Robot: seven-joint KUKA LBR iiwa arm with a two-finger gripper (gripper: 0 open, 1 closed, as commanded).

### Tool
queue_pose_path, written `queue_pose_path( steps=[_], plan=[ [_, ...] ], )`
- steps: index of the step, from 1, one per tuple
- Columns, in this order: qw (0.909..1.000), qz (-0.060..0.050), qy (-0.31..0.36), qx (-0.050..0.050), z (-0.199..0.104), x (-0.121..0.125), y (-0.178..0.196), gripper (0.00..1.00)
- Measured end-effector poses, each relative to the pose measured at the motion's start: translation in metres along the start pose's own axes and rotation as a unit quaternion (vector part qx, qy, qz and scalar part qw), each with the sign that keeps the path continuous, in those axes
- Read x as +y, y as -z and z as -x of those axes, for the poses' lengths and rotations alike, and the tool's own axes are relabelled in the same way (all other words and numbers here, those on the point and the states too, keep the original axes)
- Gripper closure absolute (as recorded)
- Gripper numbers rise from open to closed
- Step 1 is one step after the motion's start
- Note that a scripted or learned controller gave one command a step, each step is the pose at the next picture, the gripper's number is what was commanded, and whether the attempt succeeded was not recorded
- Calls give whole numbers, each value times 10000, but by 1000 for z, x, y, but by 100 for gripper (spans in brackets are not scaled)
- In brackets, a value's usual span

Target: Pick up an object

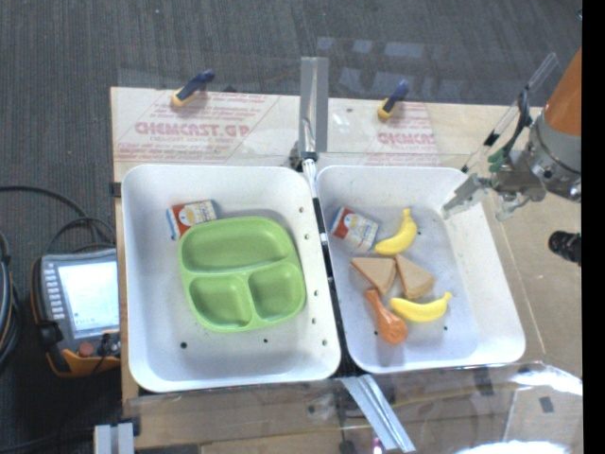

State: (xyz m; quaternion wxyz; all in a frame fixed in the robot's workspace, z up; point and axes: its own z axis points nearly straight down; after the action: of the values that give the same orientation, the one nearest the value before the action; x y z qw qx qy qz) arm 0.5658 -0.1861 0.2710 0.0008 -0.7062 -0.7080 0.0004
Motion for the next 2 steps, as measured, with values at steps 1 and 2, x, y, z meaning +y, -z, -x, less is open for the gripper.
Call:
queue_pose_path(
  steps=[1,2],
  plan=[
    [9992,-7,391,-4,-23,42,-107,0],
    [9999,10,137,-9,-20,45,-176,0]
  ],
)
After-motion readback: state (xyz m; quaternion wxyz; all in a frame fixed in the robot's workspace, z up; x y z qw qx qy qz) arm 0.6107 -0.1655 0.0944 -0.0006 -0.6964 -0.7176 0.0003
